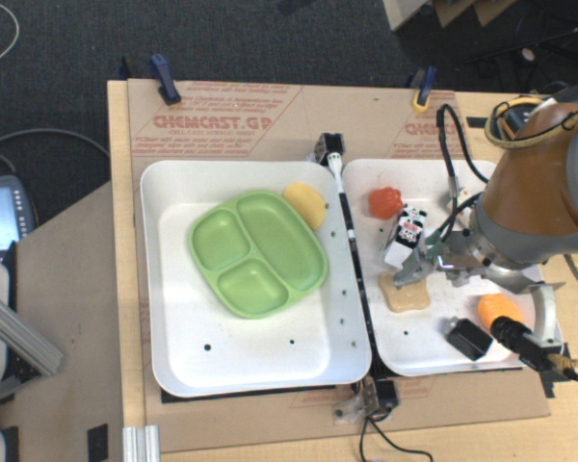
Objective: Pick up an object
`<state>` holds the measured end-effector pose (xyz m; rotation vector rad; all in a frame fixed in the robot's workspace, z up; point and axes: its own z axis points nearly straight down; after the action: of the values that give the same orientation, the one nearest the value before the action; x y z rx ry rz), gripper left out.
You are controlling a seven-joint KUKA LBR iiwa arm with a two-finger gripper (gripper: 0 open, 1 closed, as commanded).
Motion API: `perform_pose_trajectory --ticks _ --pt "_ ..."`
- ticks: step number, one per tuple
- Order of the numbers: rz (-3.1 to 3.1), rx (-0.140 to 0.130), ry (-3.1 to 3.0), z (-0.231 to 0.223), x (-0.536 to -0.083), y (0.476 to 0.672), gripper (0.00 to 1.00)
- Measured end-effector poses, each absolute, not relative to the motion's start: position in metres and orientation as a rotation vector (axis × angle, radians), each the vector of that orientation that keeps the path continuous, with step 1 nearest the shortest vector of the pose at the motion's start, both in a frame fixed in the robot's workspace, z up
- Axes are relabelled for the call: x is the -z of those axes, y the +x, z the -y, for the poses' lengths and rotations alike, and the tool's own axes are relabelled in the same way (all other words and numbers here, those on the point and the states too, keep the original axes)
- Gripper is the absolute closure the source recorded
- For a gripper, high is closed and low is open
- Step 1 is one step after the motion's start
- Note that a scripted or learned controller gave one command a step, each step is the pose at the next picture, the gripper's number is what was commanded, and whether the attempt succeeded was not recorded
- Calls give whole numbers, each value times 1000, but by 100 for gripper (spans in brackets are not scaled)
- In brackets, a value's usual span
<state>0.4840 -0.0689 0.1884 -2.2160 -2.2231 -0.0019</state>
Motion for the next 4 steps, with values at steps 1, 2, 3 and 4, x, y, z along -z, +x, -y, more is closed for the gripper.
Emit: perform_pose_trajectory --ticks 1,2,3,4 --pt "2236 21 -2227 59 -387 481 0" --pt "2234 13 -2219 5 -462 480 0" --pt "2231 13 -2221 -32 -540 480 0" --pt "2231 5 -2214 -104 -535 479 0"
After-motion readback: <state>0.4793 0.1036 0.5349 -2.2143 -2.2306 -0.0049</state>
